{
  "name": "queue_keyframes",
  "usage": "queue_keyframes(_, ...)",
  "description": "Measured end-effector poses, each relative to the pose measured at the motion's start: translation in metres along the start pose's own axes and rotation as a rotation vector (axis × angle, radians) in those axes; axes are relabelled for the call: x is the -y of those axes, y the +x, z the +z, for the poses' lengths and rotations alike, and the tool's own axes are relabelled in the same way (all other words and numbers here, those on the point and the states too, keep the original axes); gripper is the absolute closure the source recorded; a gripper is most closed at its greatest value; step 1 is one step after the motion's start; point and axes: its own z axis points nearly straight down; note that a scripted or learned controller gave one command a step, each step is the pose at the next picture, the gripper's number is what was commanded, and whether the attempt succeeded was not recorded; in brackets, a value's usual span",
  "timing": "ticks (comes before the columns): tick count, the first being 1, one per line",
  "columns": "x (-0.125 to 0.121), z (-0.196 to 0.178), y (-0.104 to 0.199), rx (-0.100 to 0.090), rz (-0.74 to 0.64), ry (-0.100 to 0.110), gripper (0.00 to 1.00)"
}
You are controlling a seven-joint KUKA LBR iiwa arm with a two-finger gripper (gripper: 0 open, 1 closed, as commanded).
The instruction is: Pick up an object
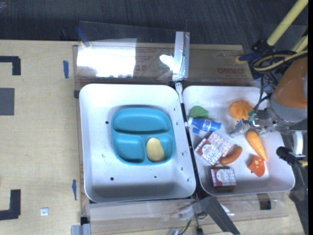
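The right bin is found to hold the loose items: an orange round fruit, a carrot, a green piece, a blue bottle, a patterned carton, a sausage-like piece, a small red piece and a dark red box. The left bin carries a blue divided tray with a yellow lemon-like item in its near right compartment. The gripper is seen low in the right bin, between the orange fruit and the top of the carrot. Its state cannot be told. Nothing is seen lifted; every object is judged to rest in its bin. The pick is therefore judged not yet achieved, with grasp and lift outstanding.
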Motion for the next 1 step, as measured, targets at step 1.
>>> queue_keyframes(1, 0.0003, -0.0089, -0.0034, 0.007, 0.002, -0.002, 1.00)
